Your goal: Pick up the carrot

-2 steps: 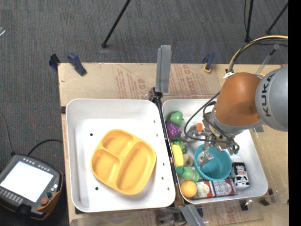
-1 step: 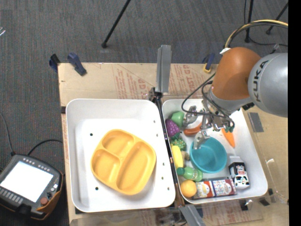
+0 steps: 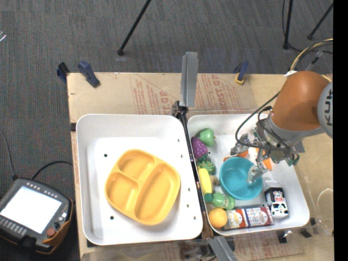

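Orange-banded arm [image 3: 298, 102] reaches from right; tool [image 3: 255, 174] over teal bowl [image 3: 239, 178]; grip state unclear.

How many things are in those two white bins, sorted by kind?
Dishes: 2, yellow plate, teal bowl.
Toy produce: 7, green pear, purple grapes, dark green piece, yellow piece, light green piece, orange fruit, carrot.
Small cartons: 3.
Total: 12.

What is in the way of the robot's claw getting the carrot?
Nothing I can see. The gripper hangs over the teal bowl, and the carrot shows as small orange bits right beside it, mostly hidden under the arm's wrist.
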`<action>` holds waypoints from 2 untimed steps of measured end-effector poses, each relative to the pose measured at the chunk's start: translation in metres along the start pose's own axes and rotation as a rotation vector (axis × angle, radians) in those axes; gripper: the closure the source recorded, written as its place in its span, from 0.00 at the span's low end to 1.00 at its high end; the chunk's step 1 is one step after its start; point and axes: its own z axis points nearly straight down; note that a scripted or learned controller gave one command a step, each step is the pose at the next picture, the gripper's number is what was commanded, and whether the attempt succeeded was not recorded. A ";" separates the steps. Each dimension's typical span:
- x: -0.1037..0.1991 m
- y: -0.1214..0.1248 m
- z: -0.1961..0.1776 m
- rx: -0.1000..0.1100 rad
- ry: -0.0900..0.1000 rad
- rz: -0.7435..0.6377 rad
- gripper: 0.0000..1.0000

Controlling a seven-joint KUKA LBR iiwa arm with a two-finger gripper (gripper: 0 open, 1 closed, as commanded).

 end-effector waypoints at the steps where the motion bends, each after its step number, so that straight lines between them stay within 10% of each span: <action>1: -0.009 -0.019 0.010 -0.002 -0.002 -0.242 0.00; 2: -0.014 -0.016 -0.004 -0.004 -0.012 -0.243 1.00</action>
